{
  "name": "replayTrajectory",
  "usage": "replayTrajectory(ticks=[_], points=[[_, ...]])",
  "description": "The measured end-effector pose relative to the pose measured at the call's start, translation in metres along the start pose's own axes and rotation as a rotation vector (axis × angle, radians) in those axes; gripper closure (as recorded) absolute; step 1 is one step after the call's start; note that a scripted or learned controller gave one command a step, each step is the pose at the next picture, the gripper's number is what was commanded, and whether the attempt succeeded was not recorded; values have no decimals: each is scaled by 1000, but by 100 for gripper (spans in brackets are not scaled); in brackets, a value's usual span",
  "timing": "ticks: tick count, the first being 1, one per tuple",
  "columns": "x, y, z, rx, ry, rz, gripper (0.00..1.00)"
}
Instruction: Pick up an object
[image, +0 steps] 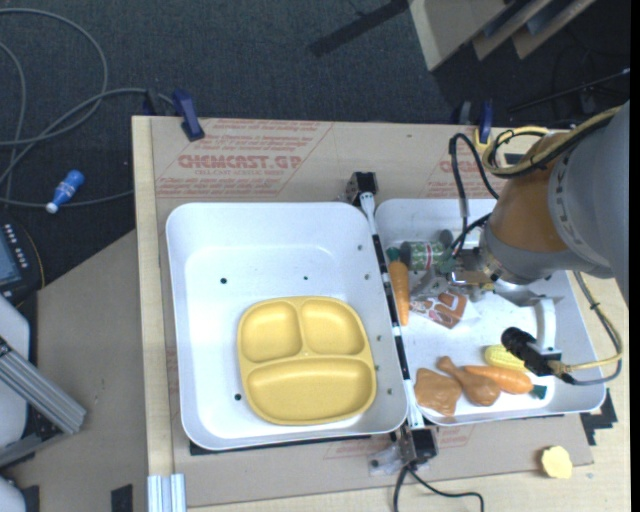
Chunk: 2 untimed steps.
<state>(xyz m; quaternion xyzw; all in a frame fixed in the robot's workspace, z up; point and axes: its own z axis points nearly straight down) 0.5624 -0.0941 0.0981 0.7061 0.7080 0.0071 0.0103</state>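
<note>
The bench board (250, 160) carries red print that reads "CHEMCAST GP". On it sit two white bins. The left bin (200, 250) holds a yellow divided plate (303, 358). The grey arm (570, 200) reaches down into the right bin (585, 395). Its gripper (462, 272) is low among the toys, just above a brown piece (445, 308), but I cannot tell its state. Near it lie an orange carrot (399, 290), a chicken leg (460, 380) and a small corn cob (500, 356).
</note>
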Motion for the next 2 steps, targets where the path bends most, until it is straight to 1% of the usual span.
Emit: replayTrajectory(ticks=[1,2], points=[[1,2,-14,-13,1,0,100],[1,2,-13,-12,0,1,0]])
